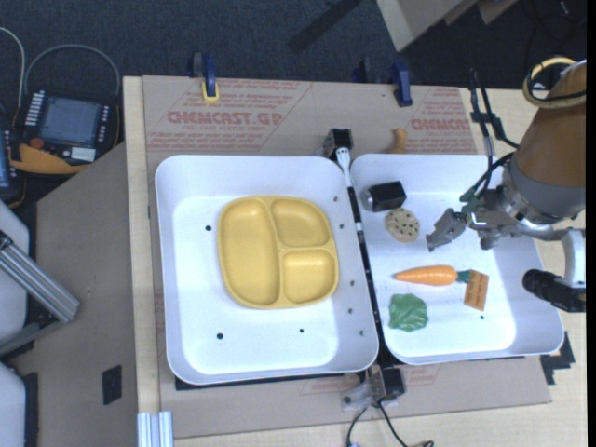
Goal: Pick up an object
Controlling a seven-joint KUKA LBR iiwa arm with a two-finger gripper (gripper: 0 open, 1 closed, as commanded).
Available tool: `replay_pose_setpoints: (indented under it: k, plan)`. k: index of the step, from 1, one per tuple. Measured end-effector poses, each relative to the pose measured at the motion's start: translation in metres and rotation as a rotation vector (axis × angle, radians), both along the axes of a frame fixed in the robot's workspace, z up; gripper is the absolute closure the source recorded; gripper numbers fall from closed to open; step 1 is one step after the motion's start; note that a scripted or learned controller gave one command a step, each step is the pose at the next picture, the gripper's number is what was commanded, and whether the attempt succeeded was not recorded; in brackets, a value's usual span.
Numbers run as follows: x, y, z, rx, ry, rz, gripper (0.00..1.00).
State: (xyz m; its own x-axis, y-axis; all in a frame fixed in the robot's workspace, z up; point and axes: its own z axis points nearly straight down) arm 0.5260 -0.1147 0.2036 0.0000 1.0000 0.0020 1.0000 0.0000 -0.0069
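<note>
The table (140,277) is topped with a brown cardboard sheet (279,115) bearing red print along its far edge, held there by two blue clamps (207,74). Two shallow white bins rest on the sheet side by side, edges touching: the left bin (186,250) and the right bin (521,329). Small black fittings sit at the seam between the bins, one at the far end (338,142) and one at the near end (389,382).

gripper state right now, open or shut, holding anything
Grey two-finger gripper: open, holding nothing, above the right white bin near the round speckled cookie.
</note>
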Motion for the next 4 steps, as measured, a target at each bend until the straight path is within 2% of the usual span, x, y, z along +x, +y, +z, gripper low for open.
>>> replay_pose_setpoints:
  k: [1,2,3,4]
  plan:
    - [-0.001,0.011,-0.050,0.000,0.001,0.000,0.00]
    - [-0.010,0.009,-0.097,-0.005,-0.009,-0.002,0.00]
    - [-0.008,0.007,-0.083,-0.010,-0.019,-0.004,1.00]
    - [-0.009,0.007,-0.020,-0.004,-0.013,0.001,1.00]
